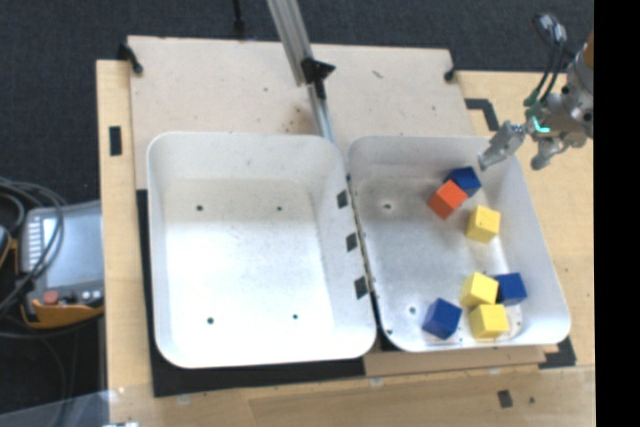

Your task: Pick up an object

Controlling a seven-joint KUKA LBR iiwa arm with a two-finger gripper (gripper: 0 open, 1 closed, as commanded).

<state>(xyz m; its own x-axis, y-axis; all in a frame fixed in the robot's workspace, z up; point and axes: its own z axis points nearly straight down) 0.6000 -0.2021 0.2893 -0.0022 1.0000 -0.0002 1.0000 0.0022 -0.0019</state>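
Observation:
The right bin (400,245) holds several small cubes. A blue cube (463,181) and an orange cube (448,199) touch near the bin's far right, with a yellow cube (483,223) just in front of them. Closer to the front edge lie a yellow cube (480,289), a blue cube (510,287), another yellow cube (490,320) and a blue cube (441,317). My gripper (520,147) hangs over the bin's far right rim, above and to the right of the blue and orange pair. Its two fingers (497,151) are spread apart with nothing between them.
The left bin (250,245) sits beside the right one on a tan board. A slanted metal pole (285,10) rises from behind the bins' shared wall. Cables and a grey box (50,255) lie off the bench at left.

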